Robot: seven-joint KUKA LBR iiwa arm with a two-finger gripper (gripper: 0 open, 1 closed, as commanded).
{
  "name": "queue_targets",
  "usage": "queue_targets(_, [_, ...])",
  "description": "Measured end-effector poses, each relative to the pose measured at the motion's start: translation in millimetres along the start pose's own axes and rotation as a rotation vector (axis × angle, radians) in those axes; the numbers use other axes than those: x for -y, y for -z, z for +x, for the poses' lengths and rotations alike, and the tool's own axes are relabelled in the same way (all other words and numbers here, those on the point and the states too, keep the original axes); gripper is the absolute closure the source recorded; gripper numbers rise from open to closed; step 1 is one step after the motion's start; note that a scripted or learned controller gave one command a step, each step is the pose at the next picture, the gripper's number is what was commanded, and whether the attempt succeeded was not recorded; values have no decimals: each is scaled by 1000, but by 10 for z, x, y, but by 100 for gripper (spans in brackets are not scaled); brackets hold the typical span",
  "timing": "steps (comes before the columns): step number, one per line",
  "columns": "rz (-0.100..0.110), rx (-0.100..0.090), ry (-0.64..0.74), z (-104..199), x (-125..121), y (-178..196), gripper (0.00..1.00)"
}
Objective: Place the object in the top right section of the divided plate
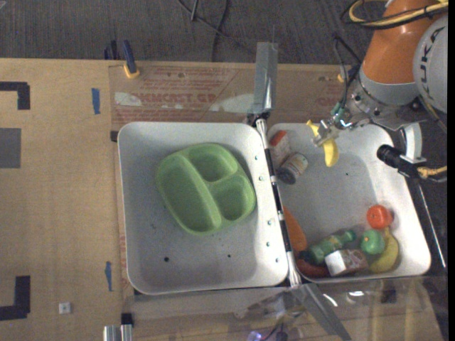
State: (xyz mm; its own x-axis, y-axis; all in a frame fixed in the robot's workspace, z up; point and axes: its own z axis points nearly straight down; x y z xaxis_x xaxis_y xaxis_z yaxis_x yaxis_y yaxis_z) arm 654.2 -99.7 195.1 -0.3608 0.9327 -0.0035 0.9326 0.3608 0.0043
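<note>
This looks like a robotics lab or test cell, not a home or kitchen. A large industrial arm, grey with an orange band, reaches in over a plywood bench marked with black tape corners and bits of blue tape. Two shallow white bins are fixed side by side, with a metal bracket between them. Loose cables trail across the dark carpet behind, and the food in the right-hand bin is plastic toy stuff
</note>
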Motion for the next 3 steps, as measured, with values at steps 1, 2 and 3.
queue_targets(1, [3,-3,17,770,54,30,100])
queue_targets(2, [6,-4,-116,1796,-195,-98,100])
queue_targets(3, [5,-4,-117,1794,-196,-96,0])
